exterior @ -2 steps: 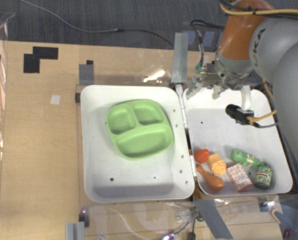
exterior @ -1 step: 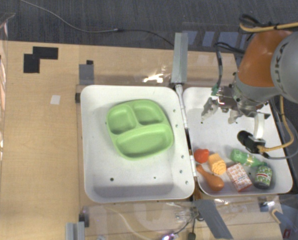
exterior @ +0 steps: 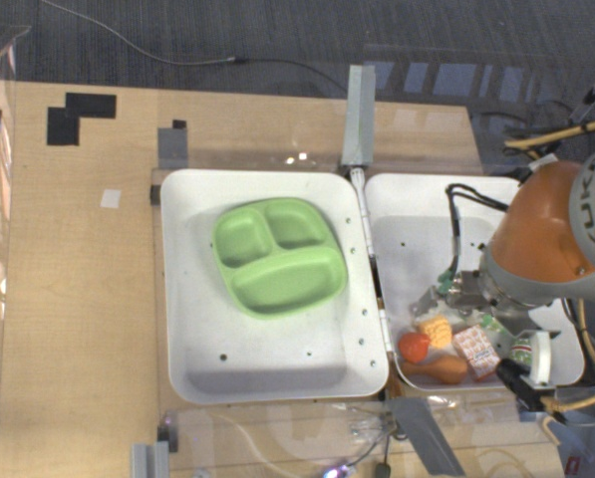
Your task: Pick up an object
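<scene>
In the right bin [exterior: 417, 217] several small objects lie near the front edge: a red tomato-like ball [exterior: 413, 347], a yellow corn piece [exterior: 437, 331], a brown oval item [exterior: 445, 368] and a pink-and-white checked block [exterior: 475, 351]. My gripper [exterior: 463, 297] hangs low over this cluster, just behind the corn and the checked block. The orange wrist band [exterior: 541, 232] covers most of the gripper, so its grip is hidden. A green-and-white object [exterior: 529, 351] lies to the right of the block.
The left bin [exterior: 192, 366] holds a green divided plate [exterior: 277, 255], lying tilted in its middle. A metal divider [exterior: 358, 118] runs between the bins at the back. Wooden bench surface lies to the left.
</scene>
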### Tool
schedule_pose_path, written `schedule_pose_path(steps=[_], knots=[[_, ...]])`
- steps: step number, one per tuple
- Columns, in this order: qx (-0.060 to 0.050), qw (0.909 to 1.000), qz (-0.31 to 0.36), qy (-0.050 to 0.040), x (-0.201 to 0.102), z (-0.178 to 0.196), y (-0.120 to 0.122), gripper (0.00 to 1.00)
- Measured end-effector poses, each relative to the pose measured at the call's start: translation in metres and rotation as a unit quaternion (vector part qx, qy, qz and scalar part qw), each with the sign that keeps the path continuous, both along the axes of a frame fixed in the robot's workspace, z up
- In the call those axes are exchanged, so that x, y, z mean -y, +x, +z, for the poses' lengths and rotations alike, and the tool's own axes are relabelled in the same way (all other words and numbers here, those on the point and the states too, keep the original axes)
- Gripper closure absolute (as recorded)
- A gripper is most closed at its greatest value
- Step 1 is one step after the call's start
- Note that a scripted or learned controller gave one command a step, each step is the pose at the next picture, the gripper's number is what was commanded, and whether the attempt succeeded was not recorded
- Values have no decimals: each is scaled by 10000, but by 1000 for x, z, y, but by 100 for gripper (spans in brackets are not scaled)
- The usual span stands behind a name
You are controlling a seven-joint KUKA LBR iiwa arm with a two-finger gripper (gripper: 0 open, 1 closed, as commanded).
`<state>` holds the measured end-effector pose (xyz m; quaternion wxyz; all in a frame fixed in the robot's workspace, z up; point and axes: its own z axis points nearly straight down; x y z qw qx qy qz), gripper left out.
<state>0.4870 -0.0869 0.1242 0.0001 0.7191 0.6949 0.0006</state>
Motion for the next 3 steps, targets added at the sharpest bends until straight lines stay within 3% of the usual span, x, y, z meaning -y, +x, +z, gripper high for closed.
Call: schedule_pose_path(steps=[1,2,3], knots=[[57,9991,413,5,12,-32,4,0],[109,9990,432,11,9,-20,8,100],[21,9994,-344,-3,-27,117,29,100]])
